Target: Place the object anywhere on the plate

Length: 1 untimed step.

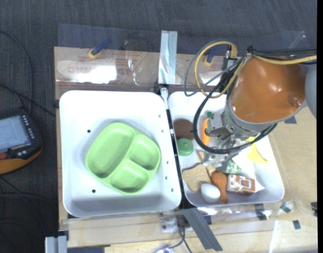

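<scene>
Now the gripper hangs low over the right bin, among crowded food toys; whether it grips anything I cannot tell. The green plate lies in the left bin, well apart. Lift straight up, clear the divider between bins, then lower over the plate's wide middle.

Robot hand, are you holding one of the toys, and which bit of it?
It cannot be told. The hand hangs low over the toy food in the right bin, with the arm blocking the view. The green plate sits in the left bin.
</scene>
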Each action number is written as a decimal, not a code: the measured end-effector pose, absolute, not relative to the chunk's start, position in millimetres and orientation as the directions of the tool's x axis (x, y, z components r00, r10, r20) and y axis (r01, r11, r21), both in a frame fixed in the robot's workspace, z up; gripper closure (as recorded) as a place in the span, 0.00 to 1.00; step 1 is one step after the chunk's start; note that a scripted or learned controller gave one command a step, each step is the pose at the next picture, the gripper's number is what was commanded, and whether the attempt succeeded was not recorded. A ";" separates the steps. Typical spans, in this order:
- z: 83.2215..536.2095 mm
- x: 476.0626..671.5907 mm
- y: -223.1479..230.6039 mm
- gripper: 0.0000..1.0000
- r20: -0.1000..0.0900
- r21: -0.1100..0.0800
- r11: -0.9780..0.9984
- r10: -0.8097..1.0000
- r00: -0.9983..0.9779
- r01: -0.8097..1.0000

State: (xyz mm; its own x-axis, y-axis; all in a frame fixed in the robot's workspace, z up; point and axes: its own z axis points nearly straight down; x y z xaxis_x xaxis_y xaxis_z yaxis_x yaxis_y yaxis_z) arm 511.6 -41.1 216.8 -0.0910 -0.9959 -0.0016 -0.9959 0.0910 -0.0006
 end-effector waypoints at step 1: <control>203.8 536.6 51.6 1.00 -0.005 0.002 0.195 -0.981 -0.195 -0.981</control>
State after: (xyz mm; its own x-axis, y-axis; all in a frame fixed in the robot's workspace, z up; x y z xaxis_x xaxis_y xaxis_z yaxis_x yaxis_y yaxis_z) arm 536.6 51.6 203.8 -0.1950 -0.9808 -0.0052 -0.9808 0.1950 0.0024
